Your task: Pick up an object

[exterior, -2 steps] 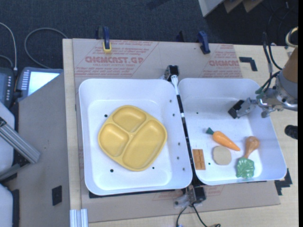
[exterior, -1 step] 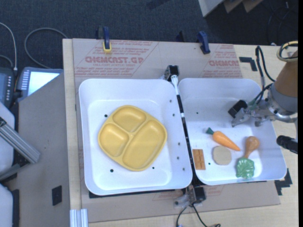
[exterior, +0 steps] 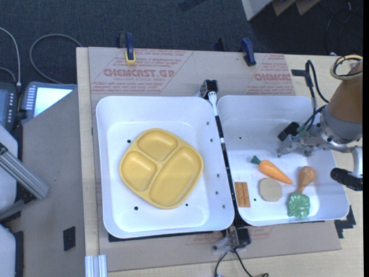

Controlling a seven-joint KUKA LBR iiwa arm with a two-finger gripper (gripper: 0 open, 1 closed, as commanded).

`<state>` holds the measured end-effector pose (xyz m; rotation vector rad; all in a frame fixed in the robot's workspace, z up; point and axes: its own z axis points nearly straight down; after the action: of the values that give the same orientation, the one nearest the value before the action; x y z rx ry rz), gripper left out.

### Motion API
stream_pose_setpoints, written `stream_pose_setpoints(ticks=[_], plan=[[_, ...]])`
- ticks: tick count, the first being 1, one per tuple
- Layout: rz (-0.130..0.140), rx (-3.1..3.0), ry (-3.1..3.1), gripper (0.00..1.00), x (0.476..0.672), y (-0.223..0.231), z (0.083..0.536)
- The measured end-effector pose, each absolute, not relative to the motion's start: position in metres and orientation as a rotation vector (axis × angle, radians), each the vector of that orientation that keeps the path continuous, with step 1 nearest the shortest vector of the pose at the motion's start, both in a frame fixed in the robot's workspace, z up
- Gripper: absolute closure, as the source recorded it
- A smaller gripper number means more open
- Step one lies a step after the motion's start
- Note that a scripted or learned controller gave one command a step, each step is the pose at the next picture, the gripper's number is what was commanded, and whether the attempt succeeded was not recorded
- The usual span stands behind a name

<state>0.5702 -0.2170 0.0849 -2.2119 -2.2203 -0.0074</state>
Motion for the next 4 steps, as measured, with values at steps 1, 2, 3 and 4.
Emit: stream_pose_setpoints(ticks=[1,2,3,4], plan=[[-0.004,-2.217,-2.224,1.0,0.57,-0.219,0.096],[-0.003,-2.225,-2.227,1.0,0.562,-0.215,0.15],[-0.002,-2.226,-2.225,1.0,0.555,-0.221,0.207],[-0.003,-2.225,-2.228,1.0,0.561,-0.221,0.251]])
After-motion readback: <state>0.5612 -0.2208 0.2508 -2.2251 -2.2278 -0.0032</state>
